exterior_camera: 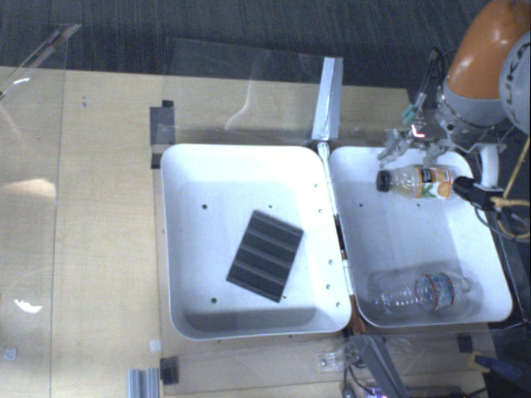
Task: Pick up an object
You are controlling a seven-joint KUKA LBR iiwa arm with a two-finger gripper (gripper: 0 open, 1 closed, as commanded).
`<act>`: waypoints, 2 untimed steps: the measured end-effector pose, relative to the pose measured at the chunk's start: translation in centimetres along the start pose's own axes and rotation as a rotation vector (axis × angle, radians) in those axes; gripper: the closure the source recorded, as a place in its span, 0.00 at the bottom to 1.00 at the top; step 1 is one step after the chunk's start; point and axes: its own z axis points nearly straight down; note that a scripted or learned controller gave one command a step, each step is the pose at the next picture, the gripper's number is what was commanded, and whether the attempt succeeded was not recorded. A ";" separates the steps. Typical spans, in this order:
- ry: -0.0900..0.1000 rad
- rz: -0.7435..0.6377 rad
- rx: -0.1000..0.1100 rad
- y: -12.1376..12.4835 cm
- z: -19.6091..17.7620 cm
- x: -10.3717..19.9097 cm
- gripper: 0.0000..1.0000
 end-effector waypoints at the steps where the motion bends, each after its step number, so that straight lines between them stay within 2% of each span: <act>1: -0.001 -0.141 -0.001 0.7 9.9 -5.0 0.00; 2: -0.002 -0.423 -0.004 -5.1 12.6 -8.4 0.00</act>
